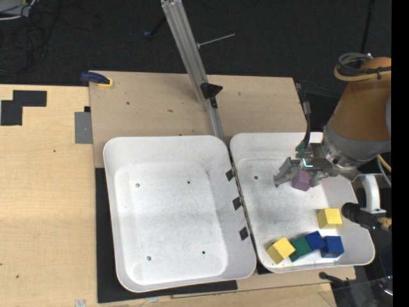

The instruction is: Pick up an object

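Camera view: claw (299, 171) grips purple block (300, 181) above right bin (255, 147); lift straight, steady, well clear of yellow block (330, 217).

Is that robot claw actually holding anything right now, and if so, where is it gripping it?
Yes. The gripper holds a small purple block between its fingers, pinched at the block's upper part, above the right bin.
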